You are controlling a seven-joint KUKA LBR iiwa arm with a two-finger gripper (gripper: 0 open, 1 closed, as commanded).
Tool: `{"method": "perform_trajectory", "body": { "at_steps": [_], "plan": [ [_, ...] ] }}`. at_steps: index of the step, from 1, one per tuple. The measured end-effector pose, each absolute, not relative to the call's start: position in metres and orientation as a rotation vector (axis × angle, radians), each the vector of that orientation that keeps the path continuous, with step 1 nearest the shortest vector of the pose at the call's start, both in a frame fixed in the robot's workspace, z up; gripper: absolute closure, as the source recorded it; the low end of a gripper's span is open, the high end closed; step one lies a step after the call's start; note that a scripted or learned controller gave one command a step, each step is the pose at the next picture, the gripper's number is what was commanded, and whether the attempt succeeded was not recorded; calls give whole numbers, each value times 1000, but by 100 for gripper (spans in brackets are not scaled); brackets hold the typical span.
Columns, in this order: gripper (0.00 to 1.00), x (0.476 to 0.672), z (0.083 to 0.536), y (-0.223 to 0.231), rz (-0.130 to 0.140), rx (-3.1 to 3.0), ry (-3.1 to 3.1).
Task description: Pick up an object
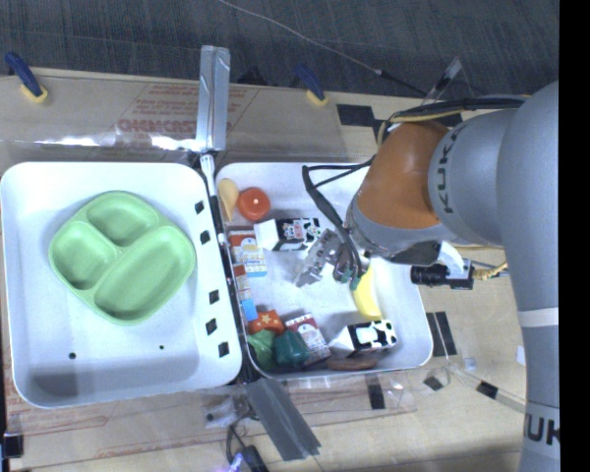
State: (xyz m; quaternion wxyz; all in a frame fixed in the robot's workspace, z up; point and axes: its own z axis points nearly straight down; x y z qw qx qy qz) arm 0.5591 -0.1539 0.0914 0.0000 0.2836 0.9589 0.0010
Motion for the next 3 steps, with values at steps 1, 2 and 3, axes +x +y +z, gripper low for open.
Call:
{"method": "perform_trajectory", "body": {
  "at_steps": [1,2,3],
  "plan": [
    [100,641,148,-210,-1,1215,2889],
    [100,635,218,-151,2,1538,2734],
    [100,656,258,-81,3,1541,2735]
  ]
}}
